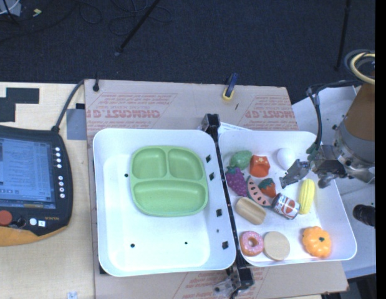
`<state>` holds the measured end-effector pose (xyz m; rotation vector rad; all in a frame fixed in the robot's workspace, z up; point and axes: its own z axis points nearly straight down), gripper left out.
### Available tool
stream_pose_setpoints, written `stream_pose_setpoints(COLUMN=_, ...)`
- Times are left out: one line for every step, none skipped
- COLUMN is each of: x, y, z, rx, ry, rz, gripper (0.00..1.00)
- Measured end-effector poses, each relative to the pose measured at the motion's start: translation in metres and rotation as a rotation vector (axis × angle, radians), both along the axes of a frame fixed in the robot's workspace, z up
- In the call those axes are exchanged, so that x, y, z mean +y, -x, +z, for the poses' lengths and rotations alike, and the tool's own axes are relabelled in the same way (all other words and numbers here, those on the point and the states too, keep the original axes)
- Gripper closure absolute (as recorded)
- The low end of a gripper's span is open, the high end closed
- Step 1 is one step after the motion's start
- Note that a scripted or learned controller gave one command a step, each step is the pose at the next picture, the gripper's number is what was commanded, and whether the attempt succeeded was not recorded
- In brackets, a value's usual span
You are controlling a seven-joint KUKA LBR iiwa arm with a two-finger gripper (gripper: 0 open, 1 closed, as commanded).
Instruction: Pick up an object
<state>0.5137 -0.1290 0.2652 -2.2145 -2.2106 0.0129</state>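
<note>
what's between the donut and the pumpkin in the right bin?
In the camera view, one thing: a flat tan cookie-like disc lies between the pink donut and the orange pumpkin, touching the donut.

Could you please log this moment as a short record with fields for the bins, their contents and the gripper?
left bin: holds a green divided plate
right bin: toy foods, among them corn, egg, can, donut, pumpkin, grapes
gripper: over the right bin, beside the corn and egg
held object: none seen
</note>
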Motion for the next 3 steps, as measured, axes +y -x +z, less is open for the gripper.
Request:
stream_pose_setpoints(x=0.0, y=-0.002, z=0.005, rx=-0.011, ry=0.002, rz=0.002, gripper=0.0)
stream_pose_setpoints(x=0.002, y=0.005, z=-0.04, rx=-0.007, ry=0.001, rz=0.002, gripper=0.0)
stream_pose_setpoints(x=0.01, y=0.004, z=-0.086, rx=-0.008, ry=0.001, rz=0.001, gripper=0.0)
